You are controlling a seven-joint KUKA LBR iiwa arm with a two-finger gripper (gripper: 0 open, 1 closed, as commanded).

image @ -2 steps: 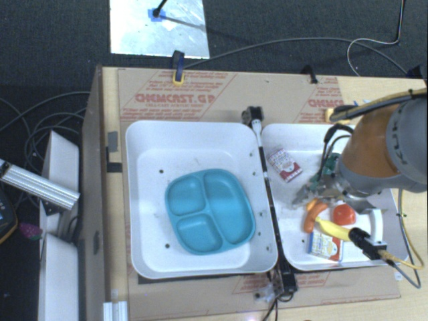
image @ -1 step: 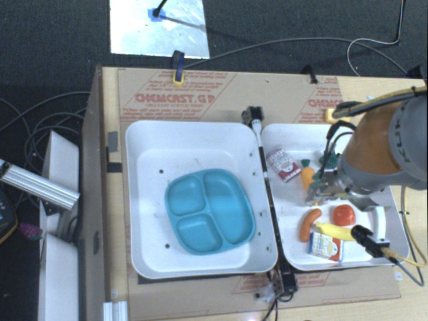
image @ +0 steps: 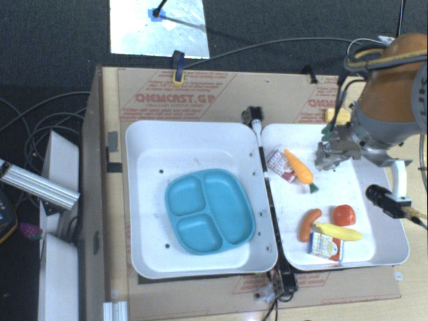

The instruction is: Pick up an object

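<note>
Camera view | claw (image: 326, 160) state unclear; above right bin (image: 394, 246) | carrot (image: 298, 167) beside

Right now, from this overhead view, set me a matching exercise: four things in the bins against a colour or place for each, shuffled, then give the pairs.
Things:
1. divided plate
2. carrot
3. tomato
4. banana

Descriptions:
A. yellow, lying across the top of a small carton
B. light blue, alone in the left bin
C. red, round, near the right bin's front right
D. orange with a green tip, beside a small packet

Pairs: 1-B, 2-D, 3-C, 4-A
</note>
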